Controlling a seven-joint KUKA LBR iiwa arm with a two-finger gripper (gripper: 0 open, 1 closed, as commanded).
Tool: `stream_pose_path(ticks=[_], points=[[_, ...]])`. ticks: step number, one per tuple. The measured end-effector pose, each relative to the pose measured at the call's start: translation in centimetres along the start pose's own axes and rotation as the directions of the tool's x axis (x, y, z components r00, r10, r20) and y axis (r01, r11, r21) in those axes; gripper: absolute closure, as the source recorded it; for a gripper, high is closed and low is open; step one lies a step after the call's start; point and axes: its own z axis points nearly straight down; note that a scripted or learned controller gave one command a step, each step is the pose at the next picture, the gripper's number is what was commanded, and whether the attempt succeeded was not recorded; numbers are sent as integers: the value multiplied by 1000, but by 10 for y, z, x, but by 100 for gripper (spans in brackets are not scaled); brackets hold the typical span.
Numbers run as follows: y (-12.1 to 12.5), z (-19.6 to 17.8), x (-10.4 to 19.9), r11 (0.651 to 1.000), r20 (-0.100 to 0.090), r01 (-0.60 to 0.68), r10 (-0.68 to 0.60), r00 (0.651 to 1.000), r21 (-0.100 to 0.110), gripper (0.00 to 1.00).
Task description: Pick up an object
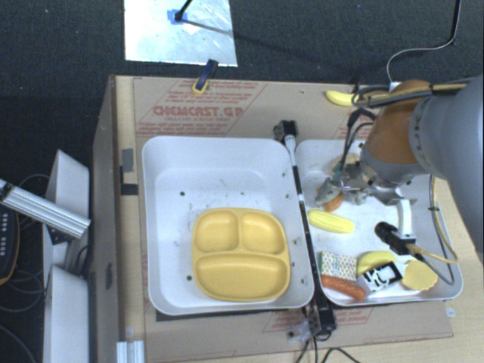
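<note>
**Legible markings: one brand print on the bench liner**

The brown cardboard sheet (219, 104) lying under the two white bins carries red printing along its far edge. The largest line reads "CHEMCAST GP", or close to it; the last characters are soft. Smaller red lines above and below it are too blurred to read. More red print shows on the cardboard's near edge, illegible. A small black-and-white card (382, 275) in the right bin (442, 290) bears a dark mark that cannot be made out.
</note>
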Motion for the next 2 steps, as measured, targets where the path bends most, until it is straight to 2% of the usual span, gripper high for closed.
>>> stream_pose_path(ticks=[1,2], points=[[0,0,-8,1000,0,0,0,1000,0,0],[2,0,-3,1000,-1,1,-1,1000,0,0]])
